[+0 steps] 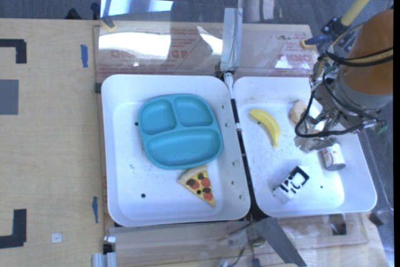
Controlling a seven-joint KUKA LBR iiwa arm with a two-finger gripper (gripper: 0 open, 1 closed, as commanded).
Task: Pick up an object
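Camera view: two shallow white plastic bins (125,197) sit side by side. Frame left: one glossy blue three-compartment plate (180,130), one pizza slice (199,184). Frame right: one curved yellow banana (267,125), one black-and-white block (290,184), beneath the grey two-finger gripper (317,142), grip unreadable.
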